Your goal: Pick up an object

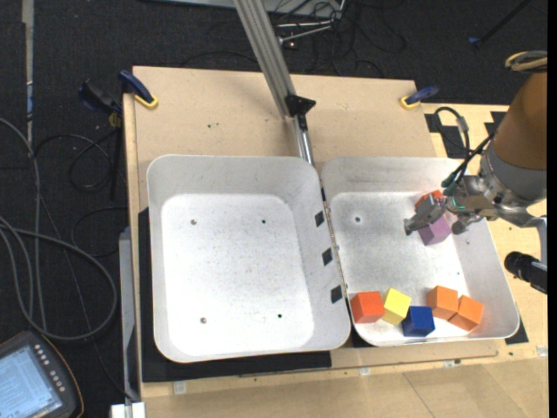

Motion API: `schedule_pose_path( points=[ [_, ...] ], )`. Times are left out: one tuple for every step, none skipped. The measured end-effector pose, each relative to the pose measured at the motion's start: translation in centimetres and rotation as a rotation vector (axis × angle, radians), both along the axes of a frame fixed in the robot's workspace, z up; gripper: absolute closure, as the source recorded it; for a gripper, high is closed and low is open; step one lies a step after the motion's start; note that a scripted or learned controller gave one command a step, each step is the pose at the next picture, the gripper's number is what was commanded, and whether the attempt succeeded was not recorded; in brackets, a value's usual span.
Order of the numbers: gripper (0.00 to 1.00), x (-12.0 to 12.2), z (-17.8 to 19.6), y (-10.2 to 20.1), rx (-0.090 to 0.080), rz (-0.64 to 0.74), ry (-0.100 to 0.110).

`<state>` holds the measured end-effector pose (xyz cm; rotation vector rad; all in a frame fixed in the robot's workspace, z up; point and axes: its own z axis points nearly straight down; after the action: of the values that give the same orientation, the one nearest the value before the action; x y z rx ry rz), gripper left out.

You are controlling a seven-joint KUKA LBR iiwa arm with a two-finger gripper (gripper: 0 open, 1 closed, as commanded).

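Tool (428, 223) is over the upper part of the right bin (383, 181), and there's a purple block (435, 230) tucked right at its tip. Looks clamped between the fingers, so I'd say it's got the block. Something small and orange-red (427, 201) sits just above the block, hard to make out. Along the bin's near edge: an orange cube (367, 306), a yellow cube (396, 305), a blue cube (419, 320), and two more orange cubes (457, 305) touching each other. Left bin (235, 251) sits alongside on the counter (218, 111). No readable writing anywhere.
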<state>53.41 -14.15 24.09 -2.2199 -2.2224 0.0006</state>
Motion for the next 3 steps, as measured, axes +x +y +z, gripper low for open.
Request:
schedule_pose_path(
  points=[
    [0.00,0.0,0.0,0.0,0.000,-0.001,-0.001],
    [0.00,0.9,-5.7,0.3,0.001,-0.001,0.004],
    [0.00,0.4,-10.6,1.2,0.001,-0.001,0.005]
  ],
)
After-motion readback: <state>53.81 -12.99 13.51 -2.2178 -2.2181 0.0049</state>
